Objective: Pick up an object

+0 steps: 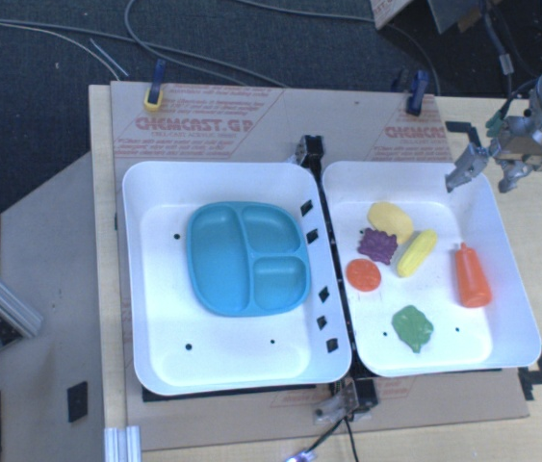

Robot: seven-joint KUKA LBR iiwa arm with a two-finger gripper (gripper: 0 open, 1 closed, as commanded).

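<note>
The claw [482, 169] hangs over the far right corner of the right bin [516, 349], its two fingers spread apart with nothing between them. All the candidate objects lie below it and toward the camera, inside that same bin. Nearest along that line is the orange bottle [471, 275], which sits almost straight toward the camera from the claw, its long axis running roughly near-to-far, cap end toward the claw. To the claw's left in the view sit a yellow lemon [390, 218], a purple grape bunch [378, 245], a yellow corn cob [415, 253] lying on a slant, and an orange disc [363, 275]; a green leafy piece [412, 326] lies farthest off. The bottle looks the shortest reach, best taken across its narrow width.
</note>
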